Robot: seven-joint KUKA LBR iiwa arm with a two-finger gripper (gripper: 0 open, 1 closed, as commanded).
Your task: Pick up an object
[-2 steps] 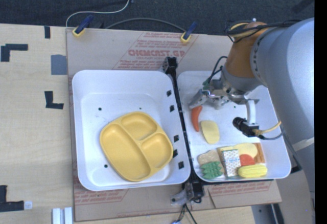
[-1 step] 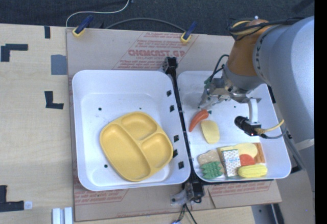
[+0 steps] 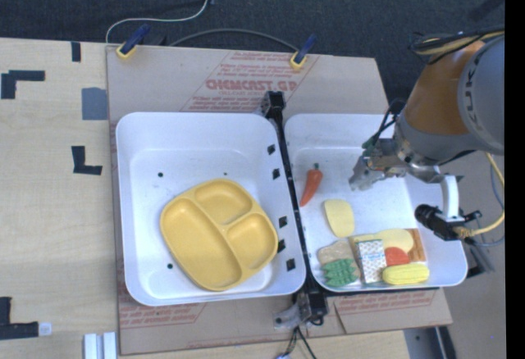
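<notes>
Camera view: carrot (image 3: 311, 184) near-upright, tip down-left; tool (image 3: 367, 174) beside.

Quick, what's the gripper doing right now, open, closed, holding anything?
Gripper: cannot be told; it sits low over the right bin, right of the carrot, with nothing visibly held.

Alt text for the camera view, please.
The gripper hangs over the right bin, beside a carrot and a pale yellow piece, with more toy food below. The left bin holds a yellow divided plate.
</notes>
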